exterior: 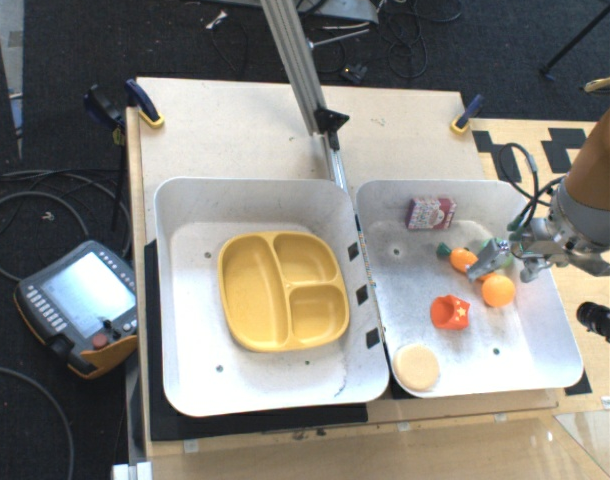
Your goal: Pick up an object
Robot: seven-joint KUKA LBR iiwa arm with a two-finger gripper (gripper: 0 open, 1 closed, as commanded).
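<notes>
Bearing two shallow white bins side by side, the table (235, 133) is the largest surface. The left bin (185, 268) contains a yellow divided plate (283, 290) with three compartments. The right bin (545, 353) contains the loose objects. The grey arm (590, 203) enters from the right edge, and its claw (493, 258) sits low over the right bin's upper right area; whether it has hold of anything cannot be told. An orange ball (498, 290), round and smooth, lies just beside the claw, below it. A smaller orange piece with a green end (459, 257) lies just left of the claw. A pink and white carton (431, 212) stands near the bin's far wall. A red pepper-shaped toy (449, 312) lies mid-bin. A pale round disc (418, 366) rests at the near left corner.
</notes>
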